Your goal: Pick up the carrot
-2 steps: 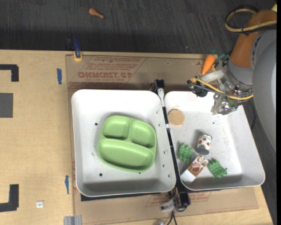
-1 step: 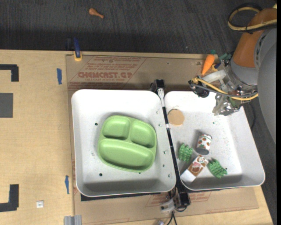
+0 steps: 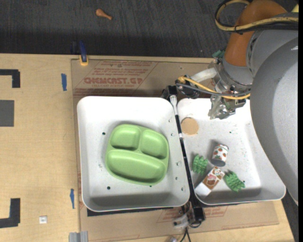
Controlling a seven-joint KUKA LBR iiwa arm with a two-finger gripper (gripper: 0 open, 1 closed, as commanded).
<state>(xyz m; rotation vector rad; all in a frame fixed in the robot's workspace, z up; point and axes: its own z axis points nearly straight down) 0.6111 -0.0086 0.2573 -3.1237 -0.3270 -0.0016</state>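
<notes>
Camera view: the carrot [image 3: 103,14] lies on the dark floor beyond the counter's [image 3: 38,142] far edge, well apart from both bins. Its long axis runs on a slant, thick end toward the upper left and thin end toward the lower right. The gripper [image 3: 220,112] hangs over the far end of the right bin [image 3: 251,142], near a tan disc [image 3: 189,126]. Whether it is open or closed cannot be told. A green divided plate [image 3: 137,153] sits in the left bin [image 3: 90,142].

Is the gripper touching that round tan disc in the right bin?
Apart. The camera view shows bare white bin floor between the gripper and the tan disc, which lies to its left.
</notes>
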